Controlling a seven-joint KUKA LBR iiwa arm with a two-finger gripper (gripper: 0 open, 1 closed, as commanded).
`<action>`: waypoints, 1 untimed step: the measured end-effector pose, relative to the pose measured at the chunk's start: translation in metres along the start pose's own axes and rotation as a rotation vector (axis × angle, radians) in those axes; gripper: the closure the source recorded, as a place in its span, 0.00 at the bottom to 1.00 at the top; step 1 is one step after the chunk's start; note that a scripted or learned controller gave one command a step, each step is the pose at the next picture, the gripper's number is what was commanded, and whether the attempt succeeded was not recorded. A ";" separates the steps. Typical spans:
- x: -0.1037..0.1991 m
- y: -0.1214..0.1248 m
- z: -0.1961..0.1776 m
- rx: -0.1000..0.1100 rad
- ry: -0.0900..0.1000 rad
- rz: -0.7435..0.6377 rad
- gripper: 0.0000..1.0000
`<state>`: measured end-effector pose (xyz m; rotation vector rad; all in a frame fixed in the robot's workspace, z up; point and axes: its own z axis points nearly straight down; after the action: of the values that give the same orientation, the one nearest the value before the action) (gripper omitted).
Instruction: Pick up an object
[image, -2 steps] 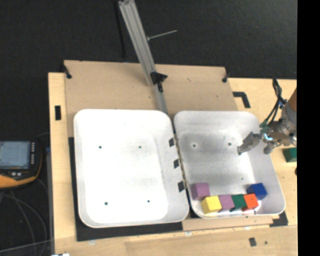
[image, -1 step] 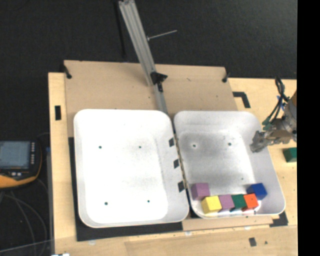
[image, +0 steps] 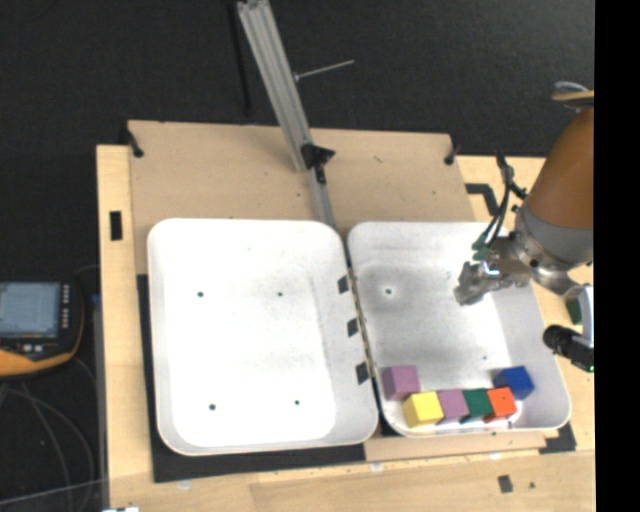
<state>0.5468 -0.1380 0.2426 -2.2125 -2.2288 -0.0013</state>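
Down at the near edge of the right bin (image: 420, 250): a row of small matte cubes, yellow cube (image: 423, 408), purple cube (image: 453, 403), green cube (image: 478, 402) half hidden behind the orange cube (image: 501, 402), plus blue cube (image: 515, 380) and another purple block (image: 402, 380) just behind. Further back, gripper (image: 472, 285) hanging over bare bin floor, too blurry to tell finger state, nothing visibly held. Left bin (image: 250, 330) smooth white plastic, rounded corners.
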 end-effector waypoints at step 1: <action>0.069 0.034 0.025 -0.001 0.000 -0.002 1.00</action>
<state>0.5804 -0.0687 0.2176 -2.2115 -2.2311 -0.0028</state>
